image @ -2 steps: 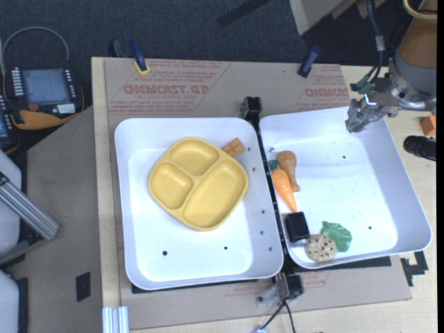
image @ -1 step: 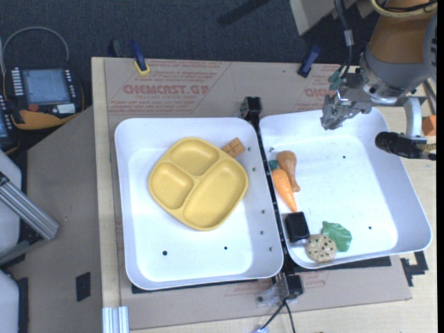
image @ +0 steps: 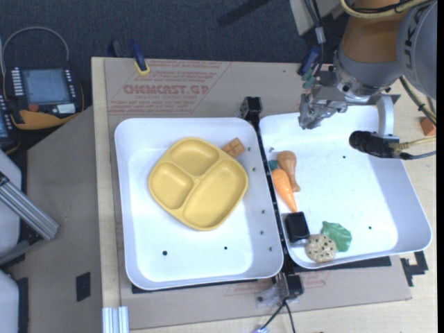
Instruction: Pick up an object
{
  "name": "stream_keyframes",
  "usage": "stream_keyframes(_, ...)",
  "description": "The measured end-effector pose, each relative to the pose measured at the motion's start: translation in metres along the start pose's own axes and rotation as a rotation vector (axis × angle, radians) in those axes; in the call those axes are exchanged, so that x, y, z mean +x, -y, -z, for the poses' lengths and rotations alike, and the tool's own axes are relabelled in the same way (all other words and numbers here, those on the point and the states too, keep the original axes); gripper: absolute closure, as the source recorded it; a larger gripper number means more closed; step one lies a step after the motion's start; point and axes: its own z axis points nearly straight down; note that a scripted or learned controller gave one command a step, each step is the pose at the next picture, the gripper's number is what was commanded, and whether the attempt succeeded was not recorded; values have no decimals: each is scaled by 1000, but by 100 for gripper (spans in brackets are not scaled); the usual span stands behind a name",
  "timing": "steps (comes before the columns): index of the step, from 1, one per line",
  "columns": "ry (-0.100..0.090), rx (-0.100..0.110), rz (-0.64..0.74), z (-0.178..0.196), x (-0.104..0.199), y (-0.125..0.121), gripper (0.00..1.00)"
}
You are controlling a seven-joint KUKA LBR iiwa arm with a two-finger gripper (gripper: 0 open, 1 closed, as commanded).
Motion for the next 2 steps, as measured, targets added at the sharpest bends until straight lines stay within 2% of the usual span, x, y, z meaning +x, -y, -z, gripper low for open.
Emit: stream_keyframes(2, 1, 4, -3, -37, 110, -10, 100)
